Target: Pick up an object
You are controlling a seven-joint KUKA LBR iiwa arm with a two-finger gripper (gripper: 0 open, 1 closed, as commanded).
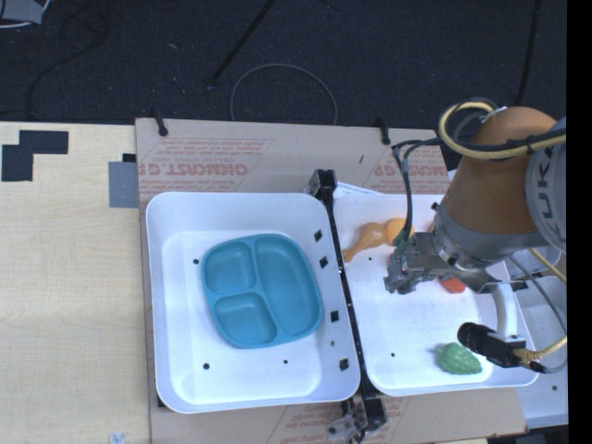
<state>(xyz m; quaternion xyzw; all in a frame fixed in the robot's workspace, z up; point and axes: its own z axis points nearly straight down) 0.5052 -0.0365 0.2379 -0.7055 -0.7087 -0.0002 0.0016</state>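
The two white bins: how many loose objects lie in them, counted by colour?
Blue: 1, divided tray
Orange-yellow: 1, gourd-shaped toy
Green: 1, bumpy lump
Red-orange: 1, small piece, partly hidden by the arm
Total: 4

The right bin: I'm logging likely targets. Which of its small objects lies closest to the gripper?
The small red-orange object, just beside the gripper. The yellow-orange piece lies toward the divider, and the green object sits near the bin's front edge.

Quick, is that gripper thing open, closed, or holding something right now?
Gripper: cannot be told; it hangs over the right bin near the orange object.
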